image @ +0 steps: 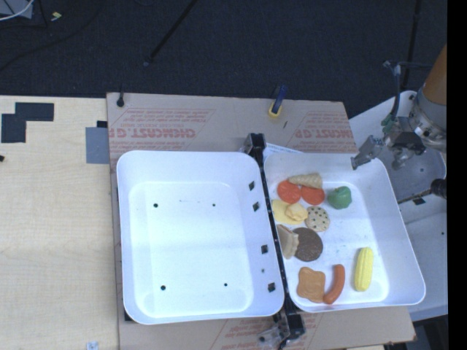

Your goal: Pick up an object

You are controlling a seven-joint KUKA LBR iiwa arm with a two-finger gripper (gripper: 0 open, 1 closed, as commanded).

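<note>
Still far from any grasp; end effector hanging at the upper right corner of the right bin, over its rim, nothing between the fingers; spread between them impossible to judge, too small and muddled against wrist hardware.

Candidates all in the right bin: green piece nearest the end effector and standing apart from neighbours; corn cob alone near the right wall, also clear on all sides; red sausage touching the orange toast at the bottom; red pieces, yellow pieces, spotted cookie and brown patty packed together near the divider.

Best bet by judgement: go for the green piece or the corn cob, drop straight down, close across the narrow axis, keep off the bin wall; avoid the cluster, likely to catch two or slip.

Left bin on the desk holding no items.

Hard to make out: arm cut off at the right edge, only part of the orange band visible; exact shapes inside the cluster overlapping; height of end effector above the bin unclear.
</note>
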